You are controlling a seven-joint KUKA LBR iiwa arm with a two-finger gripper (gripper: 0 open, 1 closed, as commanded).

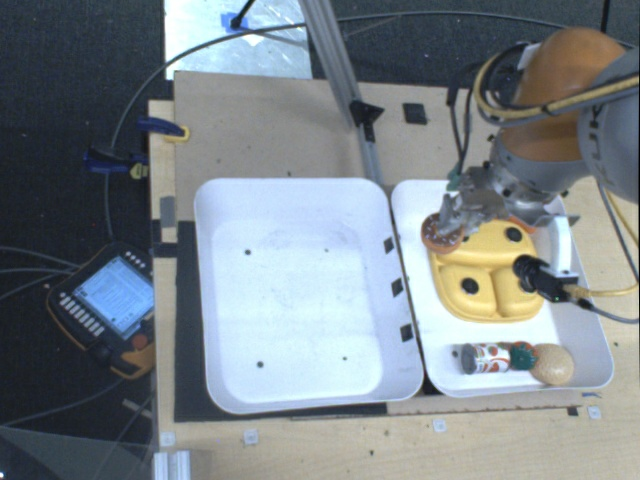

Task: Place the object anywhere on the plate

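A yellow sectioned plate (pixel 487 273) lies in the right bin (pixel 420 268). At the plate's far left corner a small brown ring-shaped object with a pinkish rim (pixel 438 236) rests or hangs, overlapping the plate's edge. My gripper (pixel 455 213) is directly over this object, reaching down from the grey arm at the right. The gripper's body hides part of the object, so I cannot see whether it is held.
A small red-and-white can (pixel 488 358) lies on its side at the near end of the right bin, next to a beige round lump (pixel 552 364). The left bin (pixel 215 268) stands beside it. A grey pole (pixel 335 58) slants across the back.
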